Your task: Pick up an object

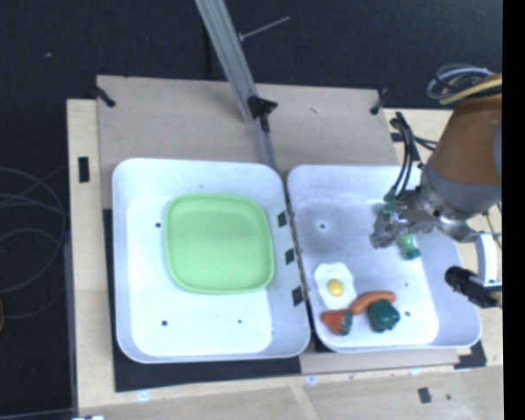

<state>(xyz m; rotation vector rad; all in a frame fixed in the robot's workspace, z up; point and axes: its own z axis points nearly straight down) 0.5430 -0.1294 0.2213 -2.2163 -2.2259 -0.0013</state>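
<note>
Gripper [394, 227] hangs over the right bin [332, 191], upper-right part, w/ a small green object [409, 248] just below and right of the tips; can't tell if that piece is gripped or just lying on the bin floor, too small and blurred, and I can't tell the finger state either. The other 4 items sit toward the bin's near edge: fried egg toy [335, 285], orange carrot-like piece [373, 301], red piece [336, 322], dark green piece [384, 317]. The carrot's long axis runs roughly left-right, tilted up slightly to the right. That cluster lies down-left of the gripper, near but apart. Left bin [140, 322] holds 1 green plate [219, 243].
</note>
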